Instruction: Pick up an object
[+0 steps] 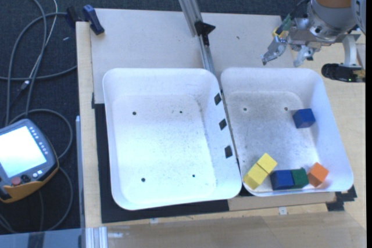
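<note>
Matte cube blocks lie in the speckled right bin (334,125): blue block (303,118) alone, others clustered at five o'clock. The gripper (288,56) hangs at one o'clock, fingers spread, pinching nothing.

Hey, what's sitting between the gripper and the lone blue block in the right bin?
Nothing stands there. In the camera view, between the gripper and the lone blue block lie just the right bin's far rim and bare speckled floor.

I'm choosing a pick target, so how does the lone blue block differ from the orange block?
The lone blue block sits apart near the right bin's right wall; the orange block sits in the near corner, touching a green block in a cluster. Colours differ. Both look like similar-sized cubes.
</note>
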Robot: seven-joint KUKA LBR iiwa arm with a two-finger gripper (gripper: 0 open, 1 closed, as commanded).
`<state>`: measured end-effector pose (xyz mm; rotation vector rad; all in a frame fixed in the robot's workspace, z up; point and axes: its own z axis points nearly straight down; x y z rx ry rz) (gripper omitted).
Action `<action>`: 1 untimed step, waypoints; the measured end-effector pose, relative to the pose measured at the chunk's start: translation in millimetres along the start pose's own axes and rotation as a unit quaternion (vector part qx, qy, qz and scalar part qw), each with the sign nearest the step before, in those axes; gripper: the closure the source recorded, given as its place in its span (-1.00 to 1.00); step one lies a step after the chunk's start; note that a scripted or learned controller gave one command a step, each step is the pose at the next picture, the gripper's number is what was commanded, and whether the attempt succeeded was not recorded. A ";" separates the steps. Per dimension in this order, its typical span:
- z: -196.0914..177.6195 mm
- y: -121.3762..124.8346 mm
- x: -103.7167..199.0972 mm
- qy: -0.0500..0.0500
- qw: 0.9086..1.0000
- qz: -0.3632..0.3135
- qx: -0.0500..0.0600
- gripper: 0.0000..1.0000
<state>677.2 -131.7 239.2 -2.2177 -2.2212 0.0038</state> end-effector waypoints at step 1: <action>-64.8 -6.6 -28.2 -0.002 1.000 0.002 -0.006 -1.00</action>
